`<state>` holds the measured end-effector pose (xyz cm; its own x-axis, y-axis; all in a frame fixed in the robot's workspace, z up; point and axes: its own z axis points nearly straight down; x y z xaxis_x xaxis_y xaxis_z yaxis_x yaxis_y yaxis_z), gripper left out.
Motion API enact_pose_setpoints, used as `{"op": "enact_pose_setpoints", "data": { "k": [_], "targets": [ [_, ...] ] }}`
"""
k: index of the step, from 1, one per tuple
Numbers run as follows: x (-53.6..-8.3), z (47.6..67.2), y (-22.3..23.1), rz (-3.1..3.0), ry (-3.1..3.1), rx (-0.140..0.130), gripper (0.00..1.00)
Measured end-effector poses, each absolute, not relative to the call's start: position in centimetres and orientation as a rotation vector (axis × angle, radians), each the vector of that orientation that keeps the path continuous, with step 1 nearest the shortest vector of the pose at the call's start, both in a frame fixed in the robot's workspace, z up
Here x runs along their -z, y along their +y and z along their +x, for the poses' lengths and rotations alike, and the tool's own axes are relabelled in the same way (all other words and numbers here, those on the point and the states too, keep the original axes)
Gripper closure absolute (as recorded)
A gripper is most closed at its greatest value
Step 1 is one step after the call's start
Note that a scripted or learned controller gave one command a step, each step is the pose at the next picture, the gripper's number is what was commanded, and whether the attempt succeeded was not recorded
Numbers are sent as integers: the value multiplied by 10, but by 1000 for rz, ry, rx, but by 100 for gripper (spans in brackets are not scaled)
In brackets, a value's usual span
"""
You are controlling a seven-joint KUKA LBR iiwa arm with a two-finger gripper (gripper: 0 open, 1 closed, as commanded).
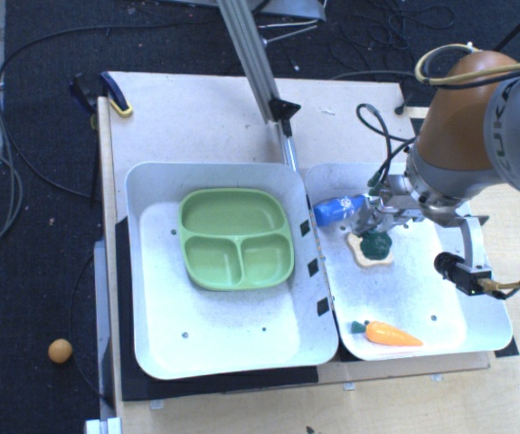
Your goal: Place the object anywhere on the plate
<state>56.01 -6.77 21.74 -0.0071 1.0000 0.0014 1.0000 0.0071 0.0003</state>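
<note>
A: So, where is the gripper (379,227) right now?

B: Low in the right bin (477,328), near its far-left corner, just above a small dark-green thing lying on a flat tan piece (371,250). From this slanted view I cannot tell whether it is spread, closed, or holding anything; the wrist hides that.

A: Why would it hang there?

B: My guess is it is lined up to pick the object it must carry. The green-and-tan piece sits directly under it, so that looks like the target, though a blue object (335,210) lies just beside it, against the bin's left wall.

A: What else is in that bin?

B: 1 orange carrot (392,334) near the front-left corner, well apart from the arm. So 3 things in all, as far as I can see.

A: And the other bin?

B: The left bin (151,333) carries the green plate (238,239), with 3 compartments, lying toward the bin's far-right part. Nothing rests on the plate, so the placing is not yet done.

A: What does the next move call for?

B: I judge a firm grasp first, then a lift over the 2 adjoining walls between the bins. Any compartment will serve.
</note>
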Motion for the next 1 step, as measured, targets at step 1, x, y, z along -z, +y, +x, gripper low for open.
{"op": "enact_pose_setpoints", "data": {
  "k": [1],
  "targets": [
    [-228,576,-8,-2212,-2232,5,100]
  ]
}}
